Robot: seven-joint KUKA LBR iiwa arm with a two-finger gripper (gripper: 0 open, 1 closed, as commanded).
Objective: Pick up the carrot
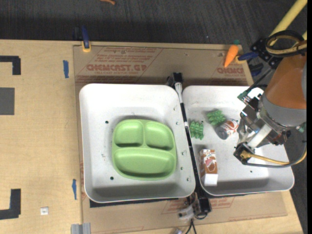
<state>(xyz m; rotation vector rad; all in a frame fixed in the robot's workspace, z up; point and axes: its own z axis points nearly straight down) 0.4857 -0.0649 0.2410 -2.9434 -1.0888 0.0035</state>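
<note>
The bench (39, 130) bears two white bins: the left bin (92, 130) holds a green divided plate (144, 147), and over the right side of the right bin (273, 179) is the gripper (245, 133), near a small can (226, 129); whether it is open or closed cannot be told. The carrot (231, 55) lies outside both, just beyond the right bin's far edge, long axis near-upright in view, green top away from the bins.
</note>
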